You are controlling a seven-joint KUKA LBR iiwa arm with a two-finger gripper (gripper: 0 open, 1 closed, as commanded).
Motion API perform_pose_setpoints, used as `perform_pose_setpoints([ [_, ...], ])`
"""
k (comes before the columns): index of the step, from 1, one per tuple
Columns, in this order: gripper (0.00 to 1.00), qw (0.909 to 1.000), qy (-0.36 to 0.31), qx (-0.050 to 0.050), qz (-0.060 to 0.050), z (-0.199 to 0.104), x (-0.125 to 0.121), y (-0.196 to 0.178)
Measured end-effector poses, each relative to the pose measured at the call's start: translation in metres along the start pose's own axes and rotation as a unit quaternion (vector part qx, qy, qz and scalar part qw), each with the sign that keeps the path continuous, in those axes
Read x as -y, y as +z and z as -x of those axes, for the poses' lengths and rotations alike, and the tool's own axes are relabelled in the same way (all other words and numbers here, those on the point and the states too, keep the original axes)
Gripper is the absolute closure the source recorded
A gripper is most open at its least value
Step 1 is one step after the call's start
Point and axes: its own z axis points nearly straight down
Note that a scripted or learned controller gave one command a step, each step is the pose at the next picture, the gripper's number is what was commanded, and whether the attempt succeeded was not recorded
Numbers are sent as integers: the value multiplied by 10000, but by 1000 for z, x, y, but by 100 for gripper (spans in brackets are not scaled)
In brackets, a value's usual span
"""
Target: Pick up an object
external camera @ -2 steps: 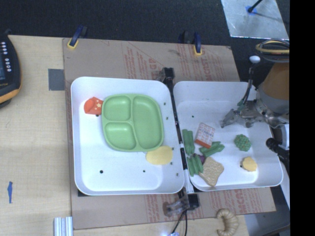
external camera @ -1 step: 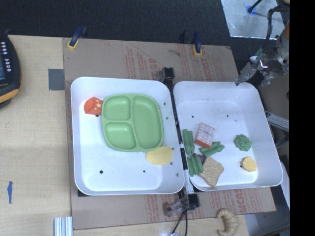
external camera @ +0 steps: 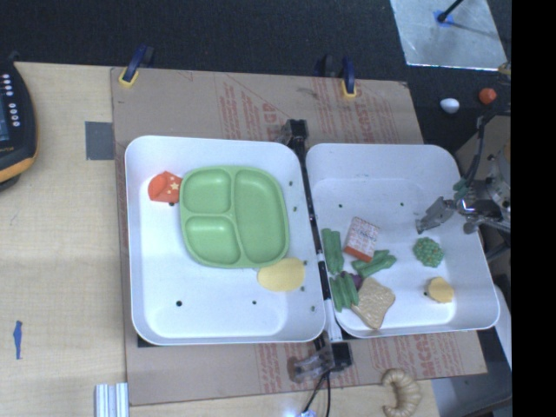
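Note:
My gripper (external camera: 448, 225) hangs at the right edge of the right bin (external camera: 391, 168), open, with nothing between its fingers. Just below it lies a small green broccoli piece (external camera: 427, 252), apart from the fingers. A yellow piece (external camera: 440, 290) sits nearer the front right corner. Toward the bin's left side lie a red and white packet (external camera: 362, 237), several green pods (external camera: 333, 243) and a slice of toast (external camera: 373, 302). The left bin (external camera: 148, 276) holds a green divided plate (external camera: 234, 215), a red item (external camera: 163, 187) and a yellow lemon-like piece (external camera: 281, 275).
Both bins rest on a cardboard sheet (external camera: 217, 102) clamped at the back edge. A black and orange pendant (external camera: 13, 120) lies at the far left of the bench. A tan curled object (external camera: 401, 392) lies outside the bins at the front.

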Motion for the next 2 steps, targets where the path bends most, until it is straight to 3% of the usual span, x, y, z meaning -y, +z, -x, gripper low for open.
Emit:
perform_pose_setpoints([
  [1, 0, 10000, -63, -1, 46, -88, 22, -15],
  [2, 0, 10000, -33, 3, 11, -99, 30, 92],
])
